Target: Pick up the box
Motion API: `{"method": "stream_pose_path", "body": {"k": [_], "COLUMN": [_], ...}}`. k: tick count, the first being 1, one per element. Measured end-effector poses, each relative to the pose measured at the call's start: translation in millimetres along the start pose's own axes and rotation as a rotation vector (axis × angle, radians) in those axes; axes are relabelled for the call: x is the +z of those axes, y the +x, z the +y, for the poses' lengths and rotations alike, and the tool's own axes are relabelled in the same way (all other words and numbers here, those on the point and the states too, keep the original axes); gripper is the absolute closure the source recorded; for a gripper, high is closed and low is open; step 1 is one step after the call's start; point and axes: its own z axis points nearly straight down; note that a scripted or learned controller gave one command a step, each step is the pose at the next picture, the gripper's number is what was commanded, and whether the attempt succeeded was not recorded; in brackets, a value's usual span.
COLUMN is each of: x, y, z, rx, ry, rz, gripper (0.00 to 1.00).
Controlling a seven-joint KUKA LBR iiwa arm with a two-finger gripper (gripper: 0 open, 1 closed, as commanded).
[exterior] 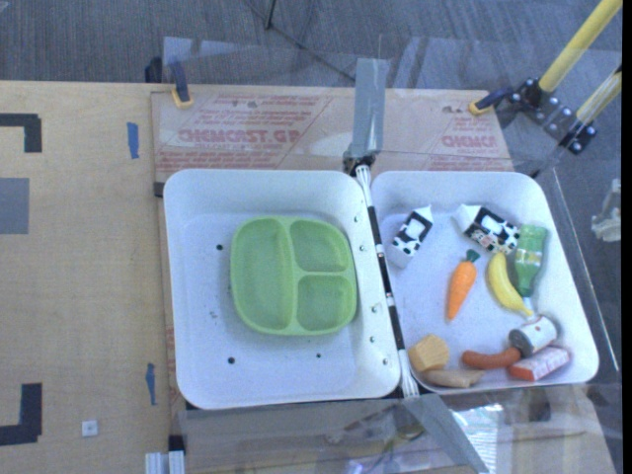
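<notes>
While I can't tell the pincer's state, I spot the box (541,364) in the right bin's (432,299) near-right corner, lying lengthwise along the near rim.

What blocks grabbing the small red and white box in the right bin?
Nothing lies on the small red and white box. A white cylinder with a dark end crowds its far side, a red sausage its left end, and the white bin's wall its right.

Small pale part (610,220) at the right edge, perhaps the arm's, pose too faint to tell
</notes>
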Motion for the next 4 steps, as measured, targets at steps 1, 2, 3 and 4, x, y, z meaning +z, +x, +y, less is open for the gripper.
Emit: {"method": "stream_pose_path", "body": {"k": [1,2,3,4], "x": [68.1,80.4,20.5,20.5], "y": [98.0,41.9,26.6,26.9], "z": [-35.4,1.6,94.7,94.6], "rx": [0.137,0.754,0.945,0.945], "ry": [0.002,0.0,0.001,0.001], "rz": [0.0,-0.001,-0.001,0.0], "gripper": [1.0,1.0,1.0,0.0]}}
